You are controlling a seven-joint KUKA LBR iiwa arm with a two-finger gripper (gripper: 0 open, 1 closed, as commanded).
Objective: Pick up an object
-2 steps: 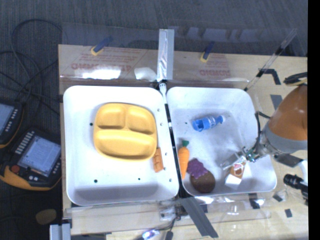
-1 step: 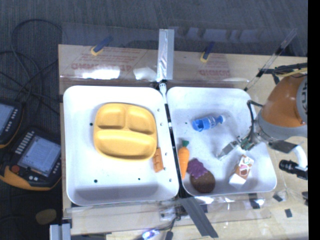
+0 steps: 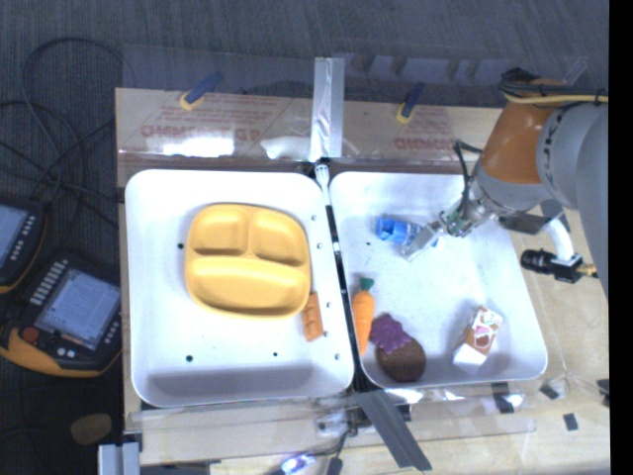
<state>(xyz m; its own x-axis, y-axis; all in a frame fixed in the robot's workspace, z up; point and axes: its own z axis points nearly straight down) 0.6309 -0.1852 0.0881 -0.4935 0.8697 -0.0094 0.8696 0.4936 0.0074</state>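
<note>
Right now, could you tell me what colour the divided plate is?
Yellow; the plate shows best in the camera view.

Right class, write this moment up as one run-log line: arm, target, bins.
arm: gripper low in right white bin | target: small blue object beside gripper, not lifted | left white bin: yellow divided plastic plate

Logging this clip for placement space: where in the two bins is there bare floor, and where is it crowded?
Left bin: bare floor in front of the yellow tray. Right bin: bare middle between blue object, carrot and carton. Crowded: the near-left corner with carrot and purple toy, and by the gripper.
</note>
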